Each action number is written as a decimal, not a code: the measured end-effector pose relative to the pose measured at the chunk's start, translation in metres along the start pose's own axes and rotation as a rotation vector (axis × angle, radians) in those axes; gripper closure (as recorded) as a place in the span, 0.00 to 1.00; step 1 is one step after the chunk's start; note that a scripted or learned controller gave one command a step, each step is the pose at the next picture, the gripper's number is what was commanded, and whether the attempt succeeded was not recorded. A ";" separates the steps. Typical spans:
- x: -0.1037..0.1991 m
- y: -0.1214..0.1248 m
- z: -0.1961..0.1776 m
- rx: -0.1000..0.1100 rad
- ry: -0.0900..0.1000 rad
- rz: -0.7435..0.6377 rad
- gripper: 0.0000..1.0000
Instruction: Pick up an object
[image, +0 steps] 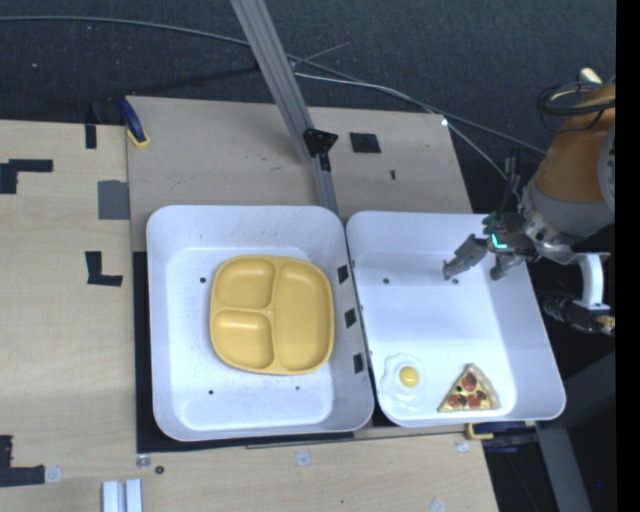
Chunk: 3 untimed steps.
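A robot gripper (478, 259), fingers spread and grasping nothing, hovers at the upper right of the right bin (420, 310), while a toy pizza slice (470, 391) at lower right looks light, rigid and flat, likely best pinched across its edges.

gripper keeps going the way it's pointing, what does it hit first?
Probably the bare floor of the right bin. The gripper points down and left, well short of the fried egg and pizza slice. Its height is unclear.

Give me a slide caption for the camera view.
Gripper over right bin holding fried egg and pizza slice; yellow plate in left bin.
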<state>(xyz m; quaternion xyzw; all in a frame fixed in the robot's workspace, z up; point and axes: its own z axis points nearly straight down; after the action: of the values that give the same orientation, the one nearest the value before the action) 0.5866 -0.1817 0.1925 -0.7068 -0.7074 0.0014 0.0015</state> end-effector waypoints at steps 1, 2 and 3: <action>0.000 0.001 -0.001 -0.003 -0.001 -0.001 0.00; -0.003 0.000 0.042 0.000 -0.001 0.000 0.00; -0.002 -0.011 0.097 0.000 0.000 0.000 0.00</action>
<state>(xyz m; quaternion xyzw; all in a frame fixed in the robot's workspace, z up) 0.5749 -0.1833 0.0960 -0.7069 -0.7073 0.0017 0.0016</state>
